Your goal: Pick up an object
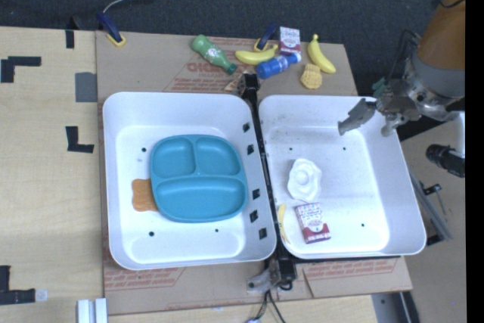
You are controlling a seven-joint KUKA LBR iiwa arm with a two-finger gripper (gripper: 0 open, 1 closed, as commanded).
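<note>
**Open jaws above the right bin's far corner**

Jaws spread and holding nothing: the gripper [372,117] hangs over the far right corner of the right bin [393,185], one grey finger [354,118] angled out to the left and the other [389,122] pointing down beside it, with clear air between them. Behind the jaws, to the right, rises the arm [446,34] with its orange band.

Below and left of the jaws, well apart from them, a white fried egg [304,178] lies on the bin floor. Further down from that, near the bin's front, lies a small red carton [311,223] (its label is too small to read), with a thin yellow piece [281,217] just beside it against the bin's left wall. None of these touches the fingers.

Far to the left of the jaws, the left bin [121,163] holds a blue tray [199,178] with three compartments, and an orange toast slice [141,195] peeks out from under the tray's left edge.

Up and left of the jaws, outside both bins, toys lie on the cardboard: a green bottle [212,54], a banana [255,55], a blue bottle [273,66], a small box [290,38], a second banana [321,56] and a yellow waffle piece [311,76].
</note>
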